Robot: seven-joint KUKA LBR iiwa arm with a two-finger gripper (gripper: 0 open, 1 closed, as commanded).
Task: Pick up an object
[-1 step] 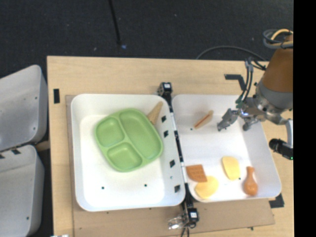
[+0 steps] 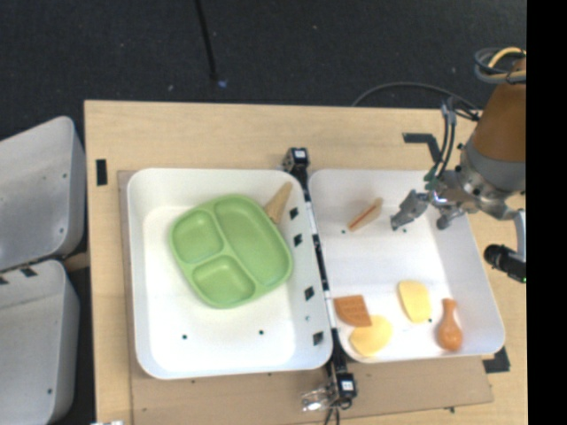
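My gripper [image 2: 427,213] hangs over the far right part of the right bin [image 2: 381,255], open, with nothing between its fingers. A thin orange stick [image 2: 365,214] lies on the bin floor just left of it, apart from the fingers. Along the near edge of the same bin lie a brown-orange square piece [image 2: 352,309], a round yellow piece [image 2: 371,335], an oval yellow piece [image 2: 413,300] and an orange pear-shaped piece [image 2: 450,324].
The left bin [image 2: 159,326] holds a green divided plate [image 2: 232,251], with a tan stick [image 2: 279,202] at its far right rim. A black-clipped divider [image 2: 310,255] separates the bins. Cables loop behind the arm at the right.
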